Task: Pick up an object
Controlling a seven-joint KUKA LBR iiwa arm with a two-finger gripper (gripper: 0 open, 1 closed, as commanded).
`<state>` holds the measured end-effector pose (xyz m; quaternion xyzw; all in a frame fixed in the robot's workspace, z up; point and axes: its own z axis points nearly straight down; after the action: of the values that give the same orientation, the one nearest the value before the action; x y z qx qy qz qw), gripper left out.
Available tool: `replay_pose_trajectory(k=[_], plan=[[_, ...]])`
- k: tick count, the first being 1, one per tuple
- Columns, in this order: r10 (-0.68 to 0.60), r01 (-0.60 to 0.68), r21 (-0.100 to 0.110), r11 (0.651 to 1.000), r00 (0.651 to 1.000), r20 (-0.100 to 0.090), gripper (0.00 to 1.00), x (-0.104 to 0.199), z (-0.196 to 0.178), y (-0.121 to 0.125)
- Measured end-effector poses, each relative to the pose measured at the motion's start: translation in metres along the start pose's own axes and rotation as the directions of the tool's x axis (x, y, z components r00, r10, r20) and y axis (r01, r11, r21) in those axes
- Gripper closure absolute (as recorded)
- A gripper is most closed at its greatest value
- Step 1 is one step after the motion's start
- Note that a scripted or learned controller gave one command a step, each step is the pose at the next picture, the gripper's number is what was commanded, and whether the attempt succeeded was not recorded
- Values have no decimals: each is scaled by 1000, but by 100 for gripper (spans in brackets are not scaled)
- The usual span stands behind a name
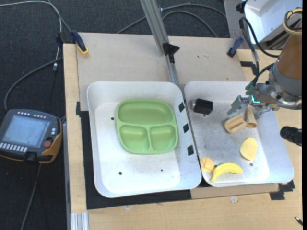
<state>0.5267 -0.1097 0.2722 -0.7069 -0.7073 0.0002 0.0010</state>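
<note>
My gripper (250, 111) hangs over the right bin (216, 143) near its far right side, open, with its fingers (234, 105) spread apart. Just below it lie two tan wooden pieces (235, 124), one lying flat and a shorter one (251, 120) right under the gripper's middle; I cannot tell whether the gripper touches them. Toward the front of the same bin are a yellow oval piece (248, 149), a yellow banana (226, 170) and a small orange-yellow lump (207, 164). A black block (203, 106) sits at the bin's far left.
The left bin (103, 176) holds a green divided plate (146, 126). A metal pole (158, 28) slants down to the gap between the bins. A teach pendant (29, 135) lies off the bench at left. Black clips (184, 127) line the bins' shared edge.
</note>
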Motion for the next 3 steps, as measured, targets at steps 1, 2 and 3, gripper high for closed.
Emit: replay_pose_trajectory(k=[1,2,3], plan=[[0,0,-1,1000,1000,0,0,0,0,0],[1,-1,5,1000,1000,-1,0,5,61,-2],[1,-1,7,1000,1000,-2,0,6,124,-7]])
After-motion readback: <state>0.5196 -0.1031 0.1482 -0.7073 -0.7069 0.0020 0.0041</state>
